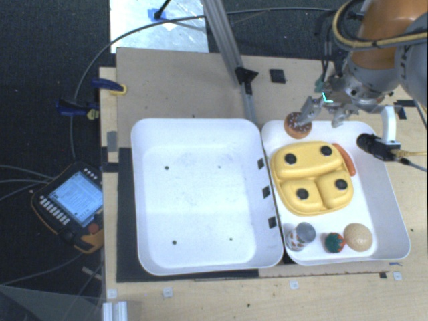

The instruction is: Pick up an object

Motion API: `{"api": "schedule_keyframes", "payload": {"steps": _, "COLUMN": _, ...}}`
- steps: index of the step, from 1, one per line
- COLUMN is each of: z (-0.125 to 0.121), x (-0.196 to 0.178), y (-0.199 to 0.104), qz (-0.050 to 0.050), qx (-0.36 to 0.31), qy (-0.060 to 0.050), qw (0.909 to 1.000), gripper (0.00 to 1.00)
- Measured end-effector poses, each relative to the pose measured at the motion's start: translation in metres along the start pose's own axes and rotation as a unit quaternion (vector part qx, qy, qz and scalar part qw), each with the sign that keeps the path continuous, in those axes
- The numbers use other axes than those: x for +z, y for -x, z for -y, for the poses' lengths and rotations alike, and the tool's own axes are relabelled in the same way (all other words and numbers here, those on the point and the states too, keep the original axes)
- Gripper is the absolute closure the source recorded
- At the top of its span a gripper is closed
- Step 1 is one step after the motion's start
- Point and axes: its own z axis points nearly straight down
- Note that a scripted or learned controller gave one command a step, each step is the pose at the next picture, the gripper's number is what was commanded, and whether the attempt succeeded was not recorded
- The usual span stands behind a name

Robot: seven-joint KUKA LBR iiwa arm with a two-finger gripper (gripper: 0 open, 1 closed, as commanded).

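My gripper (324,116) hangs over the back edge of the right bin (388,209), its two fingers spread open with nothing between them. A round brown thing (295,125) lies at the bin's back left corner, just beside the tip of the left finger (309,110). A large yellow moulded piece with black dots (313,176) fills the bin's middle. An orange strip (344,158) pokes out at its right side. Along the front of the bin sit a small grey and white thing (301,235), a green and red ball (334,242) and a beige egg-shaped thing (358,236).
The left bin (194,192) stands beside the right one, sharing a middle rim. A slanted grey pole (224,32) crosses above the back of the bench. A hand-held control pendant (70,202) lies off the bench to the left, with blue clamps (103,85) at the bench's left edge.
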Motion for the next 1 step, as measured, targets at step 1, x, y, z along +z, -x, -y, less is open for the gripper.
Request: {"api": "schedule_keyframes", "payload": {"steps": 1, "z": -0.0006, "x": -0.0014, "y": 0.0, "qz": 0.0, "qx": 0.0, "qy": 0.001, "qw": 1.0, "gripper": 0.0}}
